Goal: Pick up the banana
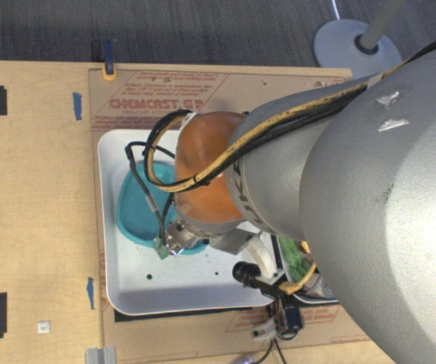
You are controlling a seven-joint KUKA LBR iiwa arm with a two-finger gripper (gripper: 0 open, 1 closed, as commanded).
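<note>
My arm fills the middle and right of the camera view, with its orange band [206, 173] over the back of the left bin [127, 294]. The gripper [170, 243] reaches down into that bin, at the right edge of a teal dish [136, 211]. Its tip is dark and partly hidden by cables and the wrist. A small green piece [161, 249] shows right at the tip. A thin yellow curved strip [302, 279] peeks out under the arm near the bins' shared wall; I cannot tell whether it is the banana.
A green object [296, 259] lies under the arm in the right bin. Black and yellow cables [157, 165] loop over the teal dish. A black knob [244, 273] on the arm hangs over the left bin's front. Brown cardboard [36, 203] surrounds the bins.
</note>
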